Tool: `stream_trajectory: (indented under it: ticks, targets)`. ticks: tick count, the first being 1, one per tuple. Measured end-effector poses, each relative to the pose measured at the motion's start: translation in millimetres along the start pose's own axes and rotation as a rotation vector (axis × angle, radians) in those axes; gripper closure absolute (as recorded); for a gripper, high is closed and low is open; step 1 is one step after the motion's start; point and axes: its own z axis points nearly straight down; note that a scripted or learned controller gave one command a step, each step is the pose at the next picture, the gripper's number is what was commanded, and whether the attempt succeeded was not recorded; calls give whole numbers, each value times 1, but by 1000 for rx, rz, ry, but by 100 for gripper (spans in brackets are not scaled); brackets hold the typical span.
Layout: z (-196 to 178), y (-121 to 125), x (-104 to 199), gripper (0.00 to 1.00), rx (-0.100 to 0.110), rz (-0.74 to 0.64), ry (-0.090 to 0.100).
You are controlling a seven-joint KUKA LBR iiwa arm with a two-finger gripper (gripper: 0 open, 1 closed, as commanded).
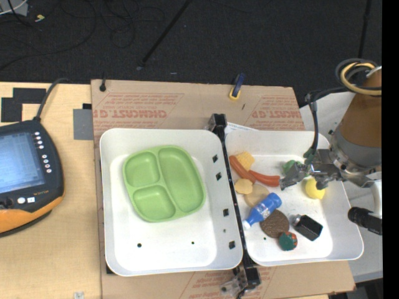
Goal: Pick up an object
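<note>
Yellow, round and smooth like a small plastic lemon, the yellow ball (315,190) looks the likeliest thing for this pick. It lies in the right white bin (349,245), near that bin's far right side, and it sits just below and touching the tips of the claw (310,174). The claw hangs low over the bin on the grey arm (361,120), which comes in from the right. Whether its fingers are spread or pressed together I cannot tell; dark metal parts and a small green leafy toy (291,166) crowd the spot, and nothing can be seen pinched between the tips.

I judge the step in hand to be the reach or the closing approach, with no lift begun. The next move calls for the tips to straddle the ball squarely and close on it without nudging it away, since a round thing will roll off easily.

Other candidates lie further left and lower in the same bin: a long red sausage-shaped toy (255,174), a blue plastic bottle with a white cap (264,208), a brown round disc (274,223) and a black block (308,227). A light green divided plate (163,182) rests in the left white bin (118,248) on the desk (68,254), well apart from the claw.
</note>
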Motion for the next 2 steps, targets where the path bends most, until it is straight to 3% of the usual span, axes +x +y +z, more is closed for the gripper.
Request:
stream_trajectory:
  ticks: [1, 2]
  targets:
    - [-177, -49, 35, 0, -18, -4, -2]
    - [-177, -48, 34, 100, -1, -2, -2]
